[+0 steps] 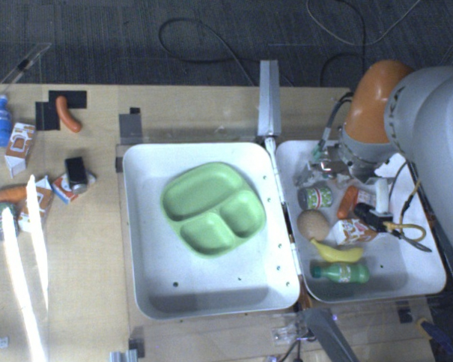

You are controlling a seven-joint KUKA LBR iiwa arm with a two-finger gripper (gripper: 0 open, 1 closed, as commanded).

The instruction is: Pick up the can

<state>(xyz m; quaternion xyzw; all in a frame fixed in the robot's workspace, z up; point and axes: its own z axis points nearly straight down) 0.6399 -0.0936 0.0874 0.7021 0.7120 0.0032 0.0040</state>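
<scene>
In the right bin [433, 276], the claw [321, 167] hangs just above the can [315, 197], seemingly lined up to grasp; its opening cannot be made out.

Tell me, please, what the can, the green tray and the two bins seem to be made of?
The can looks like metal with a printed paper label, though it is blurry. The green tray seems moulded plastic, matt, with smooth rounded compartments. The left bin and right bin look like white plastic with a slight sheen.
</scene>
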